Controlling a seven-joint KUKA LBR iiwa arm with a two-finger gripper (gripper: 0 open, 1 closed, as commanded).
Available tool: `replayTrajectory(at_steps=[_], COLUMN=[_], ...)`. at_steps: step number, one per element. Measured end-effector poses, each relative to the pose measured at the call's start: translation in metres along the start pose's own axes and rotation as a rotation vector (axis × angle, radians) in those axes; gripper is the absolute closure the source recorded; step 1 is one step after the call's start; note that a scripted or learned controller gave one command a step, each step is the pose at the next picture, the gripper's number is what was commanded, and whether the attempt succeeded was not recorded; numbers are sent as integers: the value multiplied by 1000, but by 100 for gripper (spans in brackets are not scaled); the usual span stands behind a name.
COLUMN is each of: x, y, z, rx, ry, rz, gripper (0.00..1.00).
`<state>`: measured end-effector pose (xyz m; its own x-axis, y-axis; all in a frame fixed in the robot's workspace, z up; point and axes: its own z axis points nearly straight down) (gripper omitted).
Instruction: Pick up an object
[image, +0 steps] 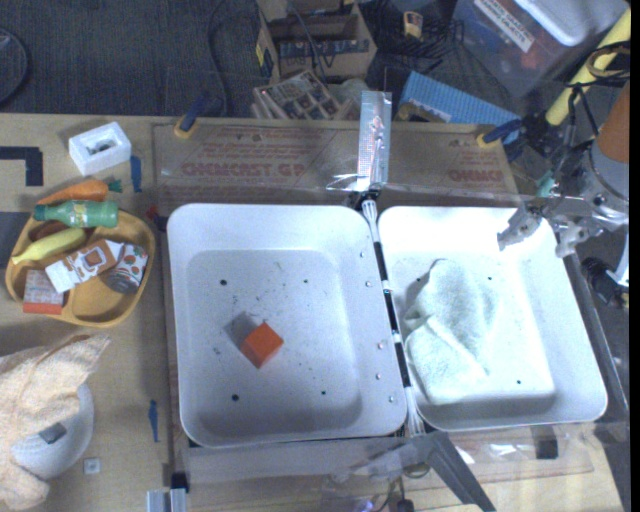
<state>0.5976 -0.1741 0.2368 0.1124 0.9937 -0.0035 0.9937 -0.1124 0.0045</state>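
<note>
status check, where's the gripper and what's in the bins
Gripper above right bin's far right corner, holding nothing. Orange block alone in left bin. Crumpled white cloth in right bin.

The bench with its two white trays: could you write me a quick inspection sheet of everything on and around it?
Surface: left bin speckled with dark flecks; right bin.
Job's things: orange block in left bin; white cloth crumpled in right bin.
Clutter: yellow bowl of toy food, small white box, beige cloth.
Grippers: gripper above right bin's far right corner, holding nothing.
Cables: yellow cable by the arm.
Surroundings: blue clamps on the back board.
</note>
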Motion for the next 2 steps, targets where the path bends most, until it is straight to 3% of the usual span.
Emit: replayTrajectory(at_steps=[1,2], x=[43,-28], y=[-29,-29], z=[142,95], rx=[2,1], ry=[3,2], rz=[14,-91], gripper=[0,0])
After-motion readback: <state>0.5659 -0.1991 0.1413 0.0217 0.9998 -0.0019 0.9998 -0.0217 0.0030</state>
